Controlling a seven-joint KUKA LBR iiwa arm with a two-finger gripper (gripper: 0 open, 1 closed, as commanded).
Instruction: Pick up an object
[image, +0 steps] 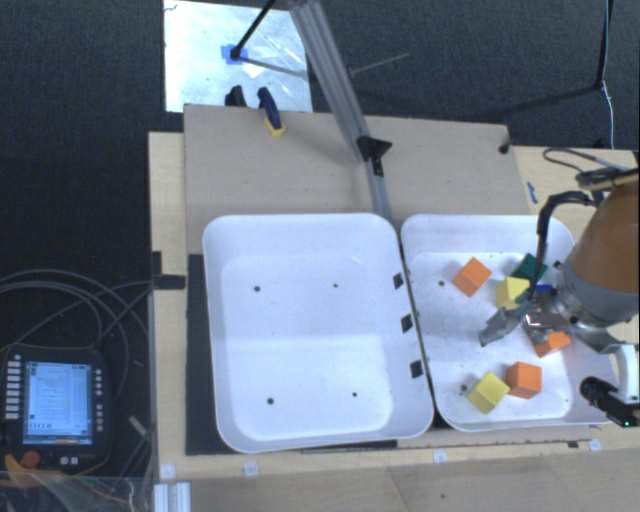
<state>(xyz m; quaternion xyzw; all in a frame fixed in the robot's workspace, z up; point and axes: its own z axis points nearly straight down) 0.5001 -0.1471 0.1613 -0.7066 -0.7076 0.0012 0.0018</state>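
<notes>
Two bins were set side by side on the bench (170, 200), their inner rims touching. In the right bin (440, 400), five blocks were spread. One block (472, 276) lay toward the back, with two more (512, 291) (527, 266) touching each other just to its right. Two blocks (489, 391) (524, 378) lay close together near the front rim. The gripper (515, 322) was placed between these groups. A pendant (55, 405) was seen left of the bench.

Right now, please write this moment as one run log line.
tool: open, low in right bin | holds: nothing seen | nearest: orange block | left bin: no blocks
</notes>
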